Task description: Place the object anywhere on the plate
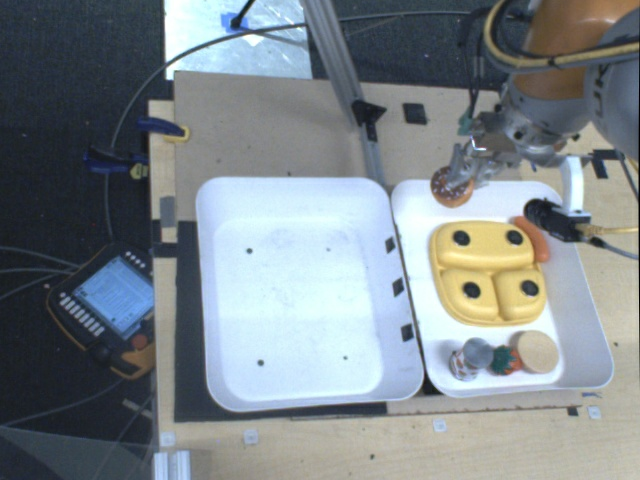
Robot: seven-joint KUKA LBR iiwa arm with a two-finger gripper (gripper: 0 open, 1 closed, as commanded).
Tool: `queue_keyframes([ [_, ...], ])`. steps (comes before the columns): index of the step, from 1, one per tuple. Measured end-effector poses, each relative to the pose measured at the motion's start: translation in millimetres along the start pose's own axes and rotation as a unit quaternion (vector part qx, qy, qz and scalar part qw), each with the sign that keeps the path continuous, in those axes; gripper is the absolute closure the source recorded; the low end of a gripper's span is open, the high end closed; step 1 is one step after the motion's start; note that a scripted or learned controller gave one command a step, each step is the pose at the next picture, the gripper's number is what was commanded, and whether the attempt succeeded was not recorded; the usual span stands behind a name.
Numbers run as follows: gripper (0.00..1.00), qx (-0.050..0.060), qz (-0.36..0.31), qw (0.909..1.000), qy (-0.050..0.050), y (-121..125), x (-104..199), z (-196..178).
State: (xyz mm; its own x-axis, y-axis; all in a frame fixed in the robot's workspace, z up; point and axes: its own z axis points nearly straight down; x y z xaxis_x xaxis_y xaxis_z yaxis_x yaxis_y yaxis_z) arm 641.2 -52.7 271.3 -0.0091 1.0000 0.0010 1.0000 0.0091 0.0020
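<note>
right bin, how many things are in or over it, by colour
yellow: 1, the sectioned plate
brown: 1, a round object at the gripper, over the far left corner
orange: 1, a carrot-like piece beside the plate
tan: 1, a disc
grey and red: 1 small cluster, too small to separate
total: 5

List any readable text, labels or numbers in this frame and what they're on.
No text can be read anywhere.
The handheld pendant left of the bins has a lit blue screen; its contents are too small and blurred to read.
The yellow plate, both white bins and the arm show no visible markings.
</note>
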Motion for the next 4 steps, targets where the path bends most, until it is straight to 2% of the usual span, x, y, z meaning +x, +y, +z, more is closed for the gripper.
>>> queue_keyframes([
  [1,1.0,0.001,0.0,1.0,0.0,-20.9,46.0,0.6],
  [3,1.0,0.001,0.0,1.0,0.001,-36.0,145.3,14.2],
  [4,1.0,0.002,0.0,1.0,0.0,-67.8,188.7,28.6],
])
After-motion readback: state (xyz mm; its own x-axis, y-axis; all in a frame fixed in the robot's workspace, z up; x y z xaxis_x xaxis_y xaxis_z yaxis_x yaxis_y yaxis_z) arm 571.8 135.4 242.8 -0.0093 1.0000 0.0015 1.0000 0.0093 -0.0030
